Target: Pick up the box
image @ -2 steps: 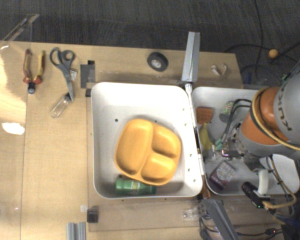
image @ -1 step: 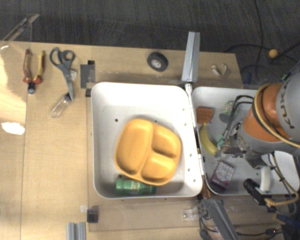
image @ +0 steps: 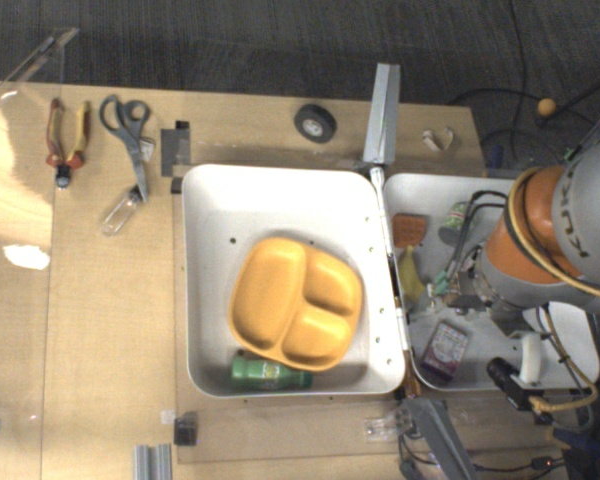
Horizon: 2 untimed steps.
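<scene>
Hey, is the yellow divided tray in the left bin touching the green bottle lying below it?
Touching. In the camera view the yellow tray's lower edge overlaps the green bottle with no gap between them, so the tray seems to rest on it.

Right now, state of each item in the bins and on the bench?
Yellow divided tray: upside down, tilted, left bin.
Green bottle: on its side, partly under tray.
Purple box: lying flat, right bin, not gripped.
Scissors: closed, on bench.
Pliers: closed, on bench.
Tape roll: flat.
</scene>
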{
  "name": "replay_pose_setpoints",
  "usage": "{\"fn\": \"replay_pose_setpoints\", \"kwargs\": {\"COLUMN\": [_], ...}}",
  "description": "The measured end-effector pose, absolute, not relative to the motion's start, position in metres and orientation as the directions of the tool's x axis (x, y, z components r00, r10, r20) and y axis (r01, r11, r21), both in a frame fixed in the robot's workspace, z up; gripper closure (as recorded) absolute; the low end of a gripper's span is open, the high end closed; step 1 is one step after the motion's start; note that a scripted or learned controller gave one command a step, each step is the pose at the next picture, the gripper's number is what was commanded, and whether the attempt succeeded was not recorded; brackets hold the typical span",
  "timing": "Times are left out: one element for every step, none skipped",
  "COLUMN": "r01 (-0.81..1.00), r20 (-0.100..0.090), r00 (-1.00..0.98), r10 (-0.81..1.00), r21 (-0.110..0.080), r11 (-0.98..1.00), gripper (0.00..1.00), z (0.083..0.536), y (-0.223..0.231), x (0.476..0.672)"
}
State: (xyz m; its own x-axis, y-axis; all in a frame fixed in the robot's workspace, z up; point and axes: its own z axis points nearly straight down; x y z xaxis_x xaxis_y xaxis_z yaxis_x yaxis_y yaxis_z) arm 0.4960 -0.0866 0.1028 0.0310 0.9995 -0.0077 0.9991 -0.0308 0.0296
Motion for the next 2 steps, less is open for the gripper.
{"fn": "replay_pose_setpoints", "kwargs": {"r01": [1.0,0.997], "r20": [-0.001,-0.001], "r00": [-0.024,0.068], "r10": [1.0,0.998], "r21": [0.016,0.022], "r11": [0.024,-0.068], "gripper": [0.0,0.0], "z": [0.0907,0.0908], "y": [-0.0891,-0.0862], "x": [0.4917,0.4933]}}
